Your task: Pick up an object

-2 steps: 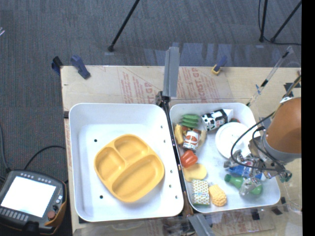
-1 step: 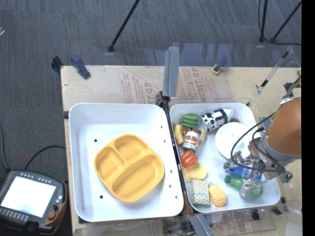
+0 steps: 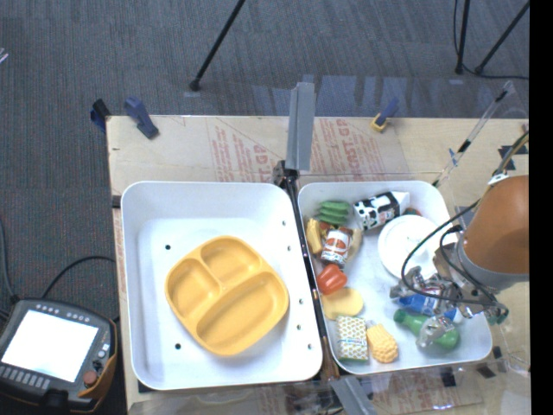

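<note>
Camera view, nearest edge first: the right bin [image 3: 480,353] holds a crowd of toy food. Along its near edge lie a checkered green-and-white packet [image 3: 352,337] and a yellow corn cob [image 3: 382,343], just beside each other. Toward the near right corner the gripper [image 3: 436,305] sits low over a green bottle-like object [image 3: 432,328] and a small blue-and-white item [image 3: 425,303]; I cannot tell how its fingers stand, nor whether they close on anything. Farther in are a yellow wedge [image 3: 345,303], a red pepper [image 3: 331,278], a labelled can [image 3: 335,245], a white plate [image 3: 408,243], green pods [image 3: 333,211] and a black-and-white cow-pattern carton [image 3: 378,211]. The left bin [image 3: 147,223] carries a yellow divided tray [image 3: 226,294] near its middle.
</note>
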